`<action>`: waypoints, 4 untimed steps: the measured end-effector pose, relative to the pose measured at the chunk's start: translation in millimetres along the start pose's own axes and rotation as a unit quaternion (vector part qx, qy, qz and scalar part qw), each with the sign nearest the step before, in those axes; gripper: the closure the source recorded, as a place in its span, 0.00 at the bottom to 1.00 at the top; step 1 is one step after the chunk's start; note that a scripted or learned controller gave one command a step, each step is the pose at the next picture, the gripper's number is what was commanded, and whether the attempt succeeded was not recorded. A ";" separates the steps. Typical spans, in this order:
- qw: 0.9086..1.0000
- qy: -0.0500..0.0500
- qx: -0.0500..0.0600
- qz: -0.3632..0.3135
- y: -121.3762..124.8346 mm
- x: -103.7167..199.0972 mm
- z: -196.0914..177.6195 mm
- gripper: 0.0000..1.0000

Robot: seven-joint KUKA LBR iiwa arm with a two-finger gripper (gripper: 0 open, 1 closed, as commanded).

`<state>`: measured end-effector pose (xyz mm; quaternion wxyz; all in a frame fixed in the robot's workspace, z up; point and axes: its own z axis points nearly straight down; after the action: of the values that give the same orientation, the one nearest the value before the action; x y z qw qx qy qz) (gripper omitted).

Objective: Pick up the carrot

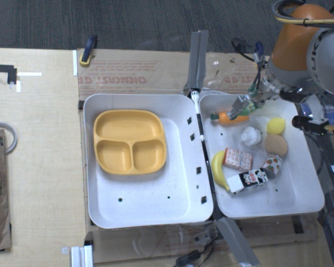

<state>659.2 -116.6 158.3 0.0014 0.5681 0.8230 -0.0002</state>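
Observation:
The carrot (229, 118) is orange with a green end and lies near the back left corner of the right bin (300, 202). My gripper (241, 107) reaches down from the right and is right over the carrot's right end, touching or nearly touching it. The carrot still seems to rest on the bin floor.
The right bin also holds a yellow lemon (276, 125), a brown egg-shaped thing (276, 145), a white crumpled object (250, 135), a banana (219, 170), a small red box (237, 159) and a black-and-white carton (250, 179). A yellow divided plate (130, 141) sits in the left bin (150, 204).

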 end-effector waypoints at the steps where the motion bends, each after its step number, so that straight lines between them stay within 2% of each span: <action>1: 1.000 0.001 0.001 -0.014 -10.5 14.9 25.4 0.00; 2: 1.000 0.000 0.000 -0.018 -4.4 -12.1 -8.8 0.00; 3: 1.000 0.001 0.001 -0.019 -14.3 18.0 7.7 0.00; 4: 0.996 0.002 0.003 -0.088 -10.0 -21.2 17.0 0.00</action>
<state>657.4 -140.1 141.3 -0.0017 0.4935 0.8697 -0.0019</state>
